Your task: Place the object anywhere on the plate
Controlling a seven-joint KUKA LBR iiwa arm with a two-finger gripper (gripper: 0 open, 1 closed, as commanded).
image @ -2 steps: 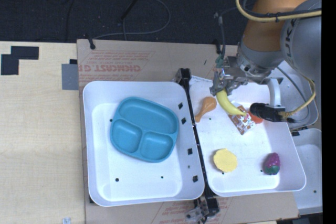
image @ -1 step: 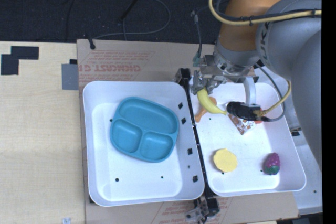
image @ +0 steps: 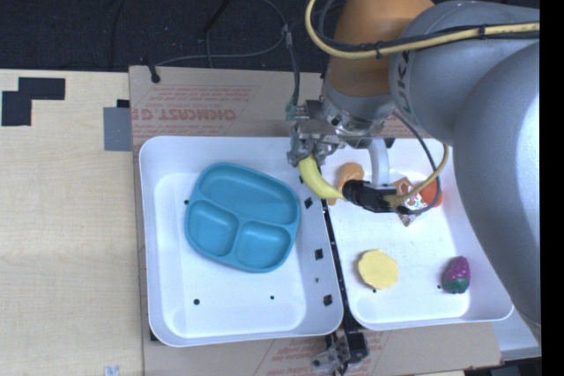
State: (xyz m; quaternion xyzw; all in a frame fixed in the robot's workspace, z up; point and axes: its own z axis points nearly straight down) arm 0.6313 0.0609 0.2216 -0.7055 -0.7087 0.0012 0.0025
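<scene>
Arm [image: 476,92]: seen reaching in from the right, its orange band placed over the far edge of the right bin [image: 414,299].
Gripper [image: 307,156]: held at the far end of the divide between the two bins, pointed down, its fingers closed upon the far tip of the banana [image: 320,181].
Banana: yellow and curved, pinched at its far end and hung at a slant across the rims where the bins meet, apart from the plate [image: 238,189].
Plate: blue, divided into three compartments, laid in the middle of the left bin [image: 167,277], just left of the banana; nothing is seen on it.
Right bin, far part: an orange thing [image: 352,173] is seen just right of the banana, and a red-orange thing [image: 425,196] further right.
Right bin, near part: a flat yellow round thing [image: 377,269] is laid near the divide, and a purple thing with a green end [image: 456,275] well to its right.
Under the bins: brown cardboard [image: 211,97] with red print.
</scene>
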